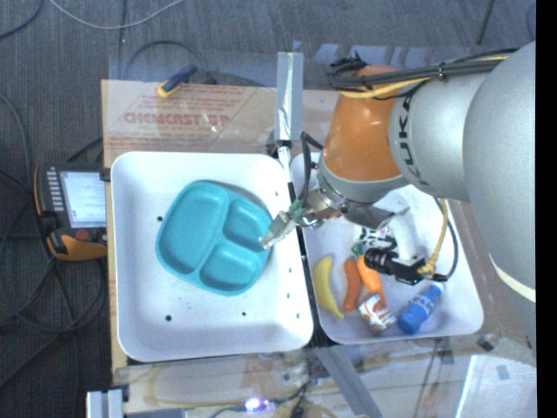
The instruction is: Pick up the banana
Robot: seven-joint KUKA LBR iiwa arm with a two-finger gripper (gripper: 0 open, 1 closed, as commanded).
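Arm (487, 103): grey link at upper R of view, closest to lens; orange band (361, 142) sits below it, above wrist.

Gripper (275, 232): positioned over R side of view-L bin (122, 320), tip at R edge of blue divided plate (209, 238); open/closed state cannot be determined from this angle.

Banana (325, 286): lies flat in view-R bin (466, 316), lengthwise along that bin's L wall; apart from gripper, on other side of the wall between bins.

Adjacent items, same bin: orange carrot-like pcs (351, 287) just beside banana on its R; red/silver can (376, 313) near bin's front edge; blue bottle (421, 307) next to can, tilted.

Beyond bins: cardboard sheet (174, 120) w/ red lettering; yellow/blue tool (177, 79) at its far edge; handheld pendant (70, 207) view-L of bench; grey carpet (87, 24) w/ loose cables.
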